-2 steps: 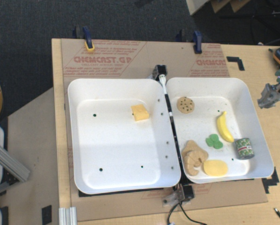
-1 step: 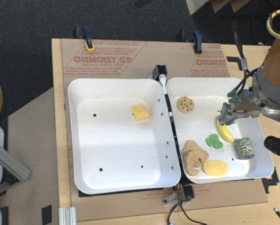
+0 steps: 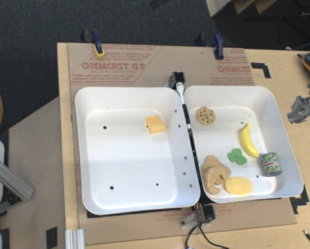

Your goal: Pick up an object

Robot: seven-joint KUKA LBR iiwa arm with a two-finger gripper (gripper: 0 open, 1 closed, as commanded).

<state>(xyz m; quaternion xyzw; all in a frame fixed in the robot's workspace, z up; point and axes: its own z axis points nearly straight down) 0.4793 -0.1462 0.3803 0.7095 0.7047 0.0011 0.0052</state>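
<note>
The right bin [image 3: 271, 105] holds several objects: a chocolate-chip cookie [image 3: 205, 116], a banana [image 3: 248, 140], a small green leafy piece [image 3: 237, 156], a green and red can [image 3: 270, 164], a tan lumpy piece [image 3: 215, 173] and a yellow oval piece [image 3: 238, 185]. A yellow wedge-like block [image 3: 155, 124] lies alone in the left bin [image 3: 92, 154]. At the right edge of the view, outside the right bin, a grey metal part that looks like my gripper [image 3: 301, 109] hangs over the bench, apart from every object.
The two bins meet along a central ridge [image 3: 187, 139]. Blue clamps [image 3: 97, 41] [image 3: 217, 45] hold the board at the back edge. Cables run out at the front by the connector [image 3: 202, 216].
</note>
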